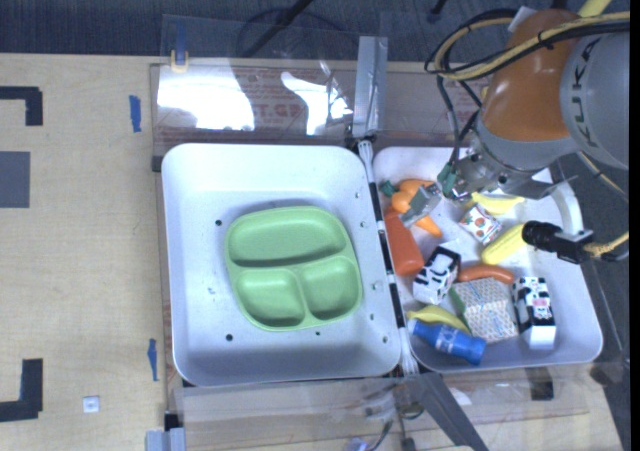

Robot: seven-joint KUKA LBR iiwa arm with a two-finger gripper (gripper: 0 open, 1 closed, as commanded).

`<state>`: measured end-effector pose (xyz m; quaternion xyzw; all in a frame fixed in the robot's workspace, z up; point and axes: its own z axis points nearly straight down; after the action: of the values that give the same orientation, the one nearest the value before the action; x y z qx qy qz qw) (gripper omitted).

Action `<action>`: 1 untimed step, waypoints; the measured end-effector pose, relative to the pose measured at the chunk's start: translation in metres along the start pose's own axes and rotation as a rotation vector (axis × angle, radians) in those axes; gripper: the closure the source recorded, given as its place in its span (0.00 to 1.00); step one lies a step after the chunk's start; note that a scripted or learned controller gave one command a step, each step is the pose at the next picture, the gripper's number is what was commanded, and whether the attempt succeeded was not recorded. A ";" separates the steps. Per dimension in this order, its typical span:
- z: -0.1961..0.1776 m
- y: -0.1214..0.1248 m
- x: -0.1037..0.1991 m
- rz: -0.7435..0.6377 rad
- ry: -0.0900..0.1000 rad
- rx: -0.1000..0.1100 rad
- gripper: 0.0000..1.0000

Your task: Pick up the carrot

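Pale wood covers the bench (80, 269), with black square marks near its left edge and small blue tape pieces beside the bins. Behind the bench the floor is dark blue-grey, and black stand legs and cables cross it. Two white bins sit side by side; a clear plastic sheet (260, 99) behind them reflects bright light. The left bin (190, 189) holds a green tray (293, 266) with three compartments. The right bin (580, 334) is crowded: a carrot (404, 245) lies along its left wall, just beside the divider, with its thick end toward the back. Near it are a small orange piece (404, 197), a black-and-white toy cow (436, 276), a second cow (534, 301), a yellow banana (503, 241), a blue cylinder (452, 340) and a speckled pouch (488, 306). The arm (560, 79) reaches in from the right; white letters "KU" can be read on its grey casing at the edge. The gripper (440, 189) hangs over the back of the right bin, above the orange piece and near the carrot's thick end. Whether it is spread or pressed together, I cannot tell.
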<state>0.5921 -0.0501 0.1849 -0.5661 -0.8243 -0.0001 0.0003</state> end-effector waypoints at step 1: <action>0.090 -0.013 -0.067 -0.152 -0.001 -0.001 0.00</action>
<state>0.6044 -0.1169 0.0947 -0.5017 -0.8650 -0.0005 -0.0004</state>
